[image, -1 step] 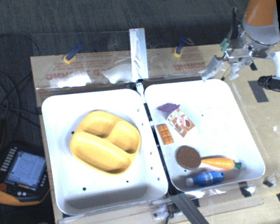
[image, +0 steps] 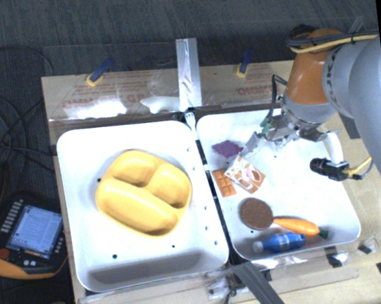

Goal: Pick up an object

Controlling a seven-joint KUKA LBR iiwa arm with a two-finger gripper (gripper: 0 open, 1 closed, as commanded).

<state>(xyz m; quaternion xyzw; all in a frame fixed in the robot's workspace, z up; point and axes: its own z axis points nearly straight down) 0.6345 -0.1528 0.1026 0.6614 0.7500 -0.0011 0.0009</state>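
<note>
camera view has the gripper (image: 252,140) low over the far part of the right bin (image: 337,223), and i cannot tell how it is set. its tip sits between a purple piece (image: 226,148) and a small printed packet (image: 244,175), touching or nearly touching the packet's far corner; nothing is visibly caught in it. the packet looks the likeliest thing to lift: light, thin, probably crinkly, so it may slide or fold, and a pinch across a raised edge should serve better than pressing on its flat face. an orange waffle block (image: 224,182) lies just left of it. nearer sit a brown round disc (image: 256,213), a toy carrot (image: 296,225) and a blue bottle (image: 280,243), the last 2 rounded and apt to roll. bin floors are smooth white plastic with low walls, offering little grip. the left bin (image: 94,263) carries 1 big yellow lumpy shape (image: 143,191). around the bench, dark floor, cables and a handheld pendant (image: 26,235) at left.
</note>
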